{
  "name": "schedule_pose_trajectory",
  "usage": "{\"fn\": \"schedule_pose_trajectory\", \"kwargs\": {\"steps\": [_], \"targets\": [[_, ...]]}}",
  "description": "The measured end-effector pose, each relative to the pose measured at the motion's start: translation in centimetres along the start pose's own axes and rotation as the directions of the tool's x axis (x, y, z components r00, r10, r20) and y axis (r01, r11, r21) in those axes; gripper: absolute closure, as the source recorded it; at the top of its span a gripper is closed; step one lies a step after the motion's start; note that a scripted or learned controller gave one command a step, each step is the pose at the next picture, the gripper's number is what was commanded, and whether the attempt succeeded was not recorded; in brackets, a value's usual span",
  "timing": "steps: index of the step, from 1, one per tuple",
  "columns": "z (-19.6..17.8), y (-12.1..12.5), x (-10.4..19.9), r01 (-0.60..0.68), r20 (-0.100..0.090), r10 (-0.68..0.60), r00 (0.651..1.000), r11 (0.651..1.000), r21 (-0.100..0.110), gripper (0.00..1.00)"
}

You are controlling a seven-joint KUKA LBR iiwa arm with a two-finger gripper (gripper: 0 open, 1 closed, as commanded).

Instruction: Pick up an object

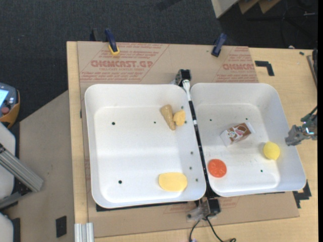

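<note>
A yellow oval lump (172, 181) lies nearest the camera, on the floor of the left bin (96, 150) near that bin's front right corner. Farther back in the same bin, close to the divider (194, 130) where the two bins meet, a tan cone-shaped piece (167, 116) lies touching a small yellow piece (179, 118) on its right.

Across the divider, the right bin (290, 173) holds three things. A flat orange-red disc (217, 168) sits just right of the divider, toward the front. Behind it and farther from the divider lies a small brown-and-white packet (236, 133), tilted. A yellow ball (271, 150) rests well right of the divider, near the bin's right wall.

The gripper (298, 135) shows at the right edge of the view, over the right bin's right rim, just beside the yellow ball and a little behind it. Nothing can be seen between its parts, and whether it is apart or together cannot be told from this view.

Both bins rest on a brown board (151, 62) held by two blue clamps (111, 42) at the back.
</note>
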State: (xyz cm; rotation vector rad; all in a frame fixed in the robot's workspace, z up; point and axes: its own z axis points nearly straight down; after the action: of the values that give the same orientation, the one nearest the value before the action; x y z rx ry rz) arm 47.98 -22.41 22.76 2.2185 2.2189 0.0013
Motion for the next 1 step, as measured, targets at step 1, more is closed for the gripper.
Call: {"fn": "schedule_pose_trajectory", "kwargs": {"steps": [1], "targets": [[-0.15, 0.0, 0.0, 0.0, 0.0, 0.0, 1.0, 1.0, 0.0, 1.0]]}}
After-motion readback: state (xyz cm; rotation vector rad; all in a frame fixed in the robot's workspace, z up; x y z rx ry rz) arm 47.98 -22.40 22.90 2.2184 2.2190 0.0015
